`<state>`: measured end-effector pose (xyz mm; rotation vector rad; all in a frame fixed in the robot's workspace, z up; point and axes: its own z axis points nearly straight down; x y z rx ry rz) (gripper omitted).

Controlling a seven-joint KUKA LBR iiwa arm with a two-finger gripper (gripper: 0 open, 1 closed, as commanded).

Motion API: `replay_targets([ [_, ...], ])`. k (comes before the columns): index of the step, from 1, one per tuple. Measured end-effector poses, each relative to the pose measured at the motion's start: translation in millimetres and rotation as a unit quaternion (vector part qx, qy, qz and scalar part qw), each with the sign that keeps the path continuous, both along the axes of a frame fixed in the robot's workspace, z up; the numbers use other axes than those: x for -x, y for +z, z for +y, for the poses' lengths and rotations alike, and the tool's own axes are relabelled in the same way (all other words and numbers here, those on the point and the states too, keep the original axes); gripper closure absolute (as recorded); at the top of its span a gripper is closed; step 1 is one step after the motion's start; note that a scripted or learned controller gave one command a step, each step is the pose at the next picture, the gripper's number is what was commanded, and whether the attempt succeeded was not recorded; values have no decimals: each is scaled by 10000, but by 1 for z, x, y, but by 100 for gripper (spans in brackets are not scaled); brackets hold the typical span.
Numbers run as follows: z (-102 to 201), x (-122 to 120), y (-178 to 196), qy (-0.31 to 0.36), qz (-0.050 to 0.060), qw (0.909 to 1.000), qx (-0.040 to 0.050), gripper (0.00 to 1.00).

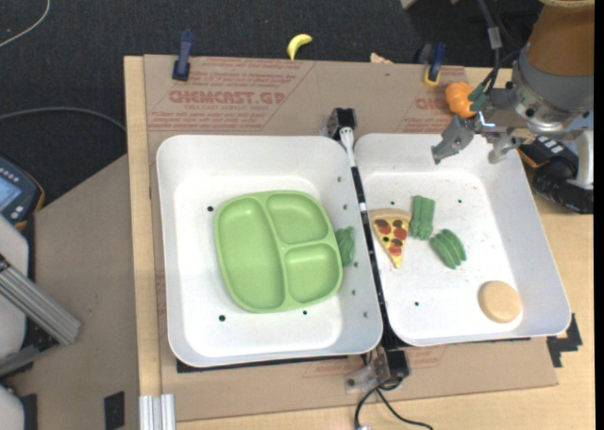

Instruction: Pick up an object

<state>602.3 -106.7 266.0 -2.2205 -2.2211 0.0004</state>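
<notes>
My gripper [475,146] hangs over the far edge of the right bin [528,230], its two fingers spread open with nothing between them. Below it in that bin lie a toy pizza slice [390,237], two green toy vegetables [422,216] [448,248] and a tan round piece [499,302] at the near right. The gripper is well above and behind all of them, touching none.
The left bin [184,230] holds a green divided plate [278,251] and a small green piece [344,244] against its right wall. An orange object [458,98] and a yellow banana [299,43] lie behind the bins. Blue clamps [182,56] [435,62] grip the board's far edge.
</notes>
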Motion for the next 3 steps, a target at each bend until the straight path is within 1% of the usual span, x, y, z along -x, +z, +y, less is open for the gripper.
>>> replay_targets([
  [1,-42,73,18,-34,10,10000,6,0],
  [2,-31,124,98,1,-54,10000,14,0],
  [3,-78,125,7,-28,38,10000,-1,0],
])
